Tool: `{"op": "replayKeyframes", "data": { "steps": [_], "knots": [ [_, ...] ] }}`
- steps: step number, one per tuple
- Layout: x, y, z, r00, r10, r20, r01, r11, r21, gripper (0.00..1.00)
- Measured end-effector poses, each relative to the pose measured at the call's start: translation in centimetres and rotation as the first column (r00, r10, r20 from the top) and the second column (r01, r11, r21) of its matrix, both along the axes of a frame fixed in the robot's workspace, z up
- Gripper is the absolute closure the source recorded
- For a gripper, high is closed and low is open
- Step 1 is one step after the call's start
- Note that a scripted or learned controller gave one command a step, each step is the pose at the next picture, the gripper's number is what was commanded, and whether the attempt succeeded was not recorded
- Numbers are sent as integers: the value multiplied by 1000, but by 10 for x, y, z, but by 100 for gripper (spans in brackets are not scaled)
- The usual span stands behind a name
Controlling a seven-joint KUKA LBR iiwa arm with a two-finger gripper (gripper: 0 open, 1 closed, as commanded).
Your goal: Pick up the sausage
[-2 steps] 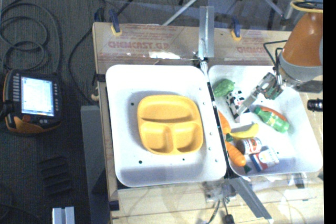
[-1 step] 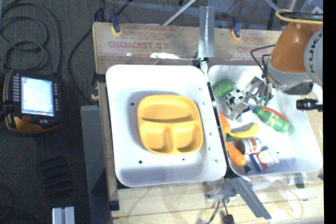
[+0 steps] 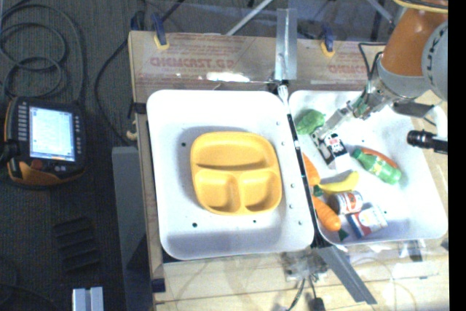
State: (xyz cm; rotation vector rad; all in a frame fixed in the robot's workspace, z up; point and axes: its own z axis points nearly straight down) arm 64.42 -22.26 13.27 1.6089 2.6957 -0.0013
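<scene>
A short reddish-orange sausage (image 3: 368,154) lies in the right bin (image 3: 429,193), pressed along the upper edge of a green bottle-like object (image 3: 381,167). My gripper (image 3: 332,147) hangs low over the left part of that bin, about fifty pixels left of the sausage and apart from it. It sits just below a green leafy item (image 3: 309,119). I see nothing held in it. The arm reaches in from the upper right, with its orange band (image 3: 408,40) at the top.
Below the gripper lie a yellow banana (image 3: 339,180), two carrots (image 3: 328,213), a can (image 3: 349,201) and a blue-white box (image 3: 370,219). A yellow divided tray (image 3: 234,172) rests in the left bin (image 3: 167,156). A ridge (image 3: 291,149) separates the bins.
</scene>
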Motion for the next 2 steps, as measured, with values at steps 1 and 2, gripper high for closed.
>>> {"op": "replayKeyframes", "data": {
  "steps": [1,2],
  "knots": [
    [-61,-1,-3,979,206,-1,-206,979,0,0],
    [-29,0,-43,931,-365,8,365,931,1,0]
  ]
}}
